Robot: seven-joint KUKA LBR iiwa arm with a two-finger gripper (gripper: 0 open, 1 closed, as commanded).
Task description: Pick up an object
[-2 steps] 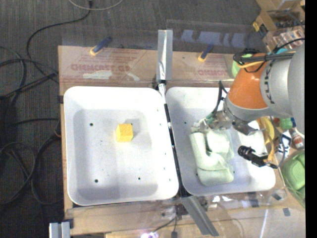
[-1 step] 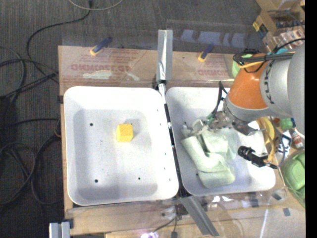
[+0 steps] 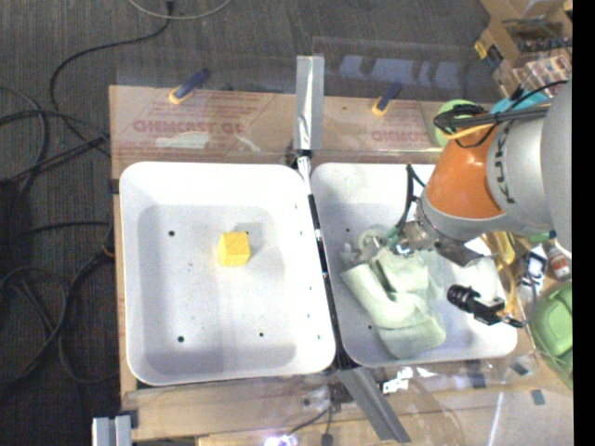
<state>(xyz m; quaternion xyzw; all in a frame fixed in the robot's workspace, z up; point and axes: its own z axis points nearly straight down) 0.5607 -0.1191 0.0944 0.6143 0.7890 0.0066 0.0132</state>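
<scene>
Below, two shallow white bins sit side by side on a bench, seen from above at a slant; the left bin holds one small yellow block, cube-like with flat faces and sharp edges, resting near the middle of the floor and well apart from every wall; its faces sit slightly turned against the bin's sides, and it is too squat to show a long axis; the right bin holds a heap of pale green soft things, rounded and spongy-looking, lying in the middle and toward the near wall, the longest piece running from upper left to lower right; the bins look like smooth, matte plastic with rounded corners, and their inner rims touch along a dark seam; the grey arm with its orange band reaches in from the right over the right bin; the gripper is down at the top of the green heap, and whether it is open or closed cannot be told
</scene>
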